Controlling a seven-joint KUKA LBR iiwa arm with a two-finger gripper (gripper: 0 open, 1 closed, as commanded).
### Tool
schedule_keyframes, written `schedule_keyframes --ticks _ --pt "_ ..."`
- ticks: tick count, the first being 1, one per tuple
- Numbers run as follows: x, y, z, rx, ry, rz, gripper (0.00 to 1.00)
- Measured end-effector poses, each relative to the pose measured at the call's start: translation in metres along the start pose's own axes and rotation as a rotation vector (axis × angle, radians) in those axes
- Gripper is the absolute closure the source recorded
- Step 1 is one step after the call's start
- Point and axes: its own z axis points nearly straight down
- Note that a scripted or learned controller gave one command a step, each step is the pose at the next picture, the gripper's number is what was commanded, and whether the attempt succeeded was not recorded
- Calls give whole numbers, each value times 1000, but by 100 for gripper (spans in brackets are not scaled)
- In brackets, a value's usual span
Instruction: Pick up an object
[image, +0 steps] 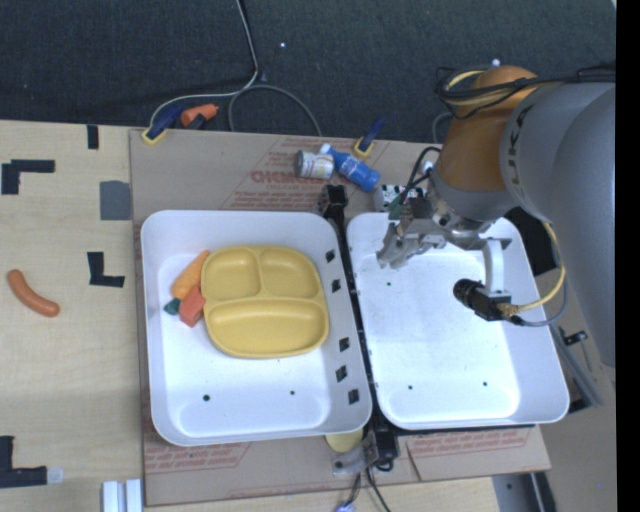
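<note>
A yellow divided plate (265, 301) lies in the left bin (240, 400). An orange carrot-like toy (187, 277) with a red and green piece (188, 310) is tucked against the plate's left edge. My gripper (400, 245) hangs over the far-left corner of the right bin (460, 370), close to its floor. Nothing shows between its fingers.
The grey arm with its orange band (485, 140) covers the right bin's far right side. A blue and white clamp (340, 165) lies on the cardboard behind the bins. An orange sausage-shaped toy (32, 293) rests on the bench at far left. Black clips line the bins' shared edge (345, 300).
</note>
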Motion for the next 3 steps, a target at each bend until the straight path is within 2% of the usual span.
schedule_keyframes --ticks 1,2,3 --pt "84 -1 -23 4 2 -5 100" --pt "-38 10 8 9 -8 15 100" --pt "34 -23 7 9 -1 0 100"
